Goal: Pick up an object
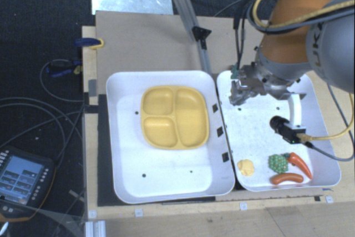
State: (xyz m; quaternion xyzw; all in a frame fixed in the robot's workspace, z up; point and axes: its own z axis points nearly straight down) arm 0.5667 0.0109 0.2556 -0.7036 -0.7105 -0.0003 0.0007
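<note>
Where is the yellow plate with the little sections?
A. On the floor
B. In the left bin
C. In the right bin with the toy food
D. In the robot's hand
B. The yellow divided plate lies flat in the left bin, while the toy food, such as the broccoli, sits in the right bin.

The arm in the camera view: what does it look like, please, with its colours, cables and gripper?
The arm is grey with a rounded orange band. A yellow cable and black cables loop beside it. The gripper is grey metal; a small black unit sits on a white bracket.
</note>
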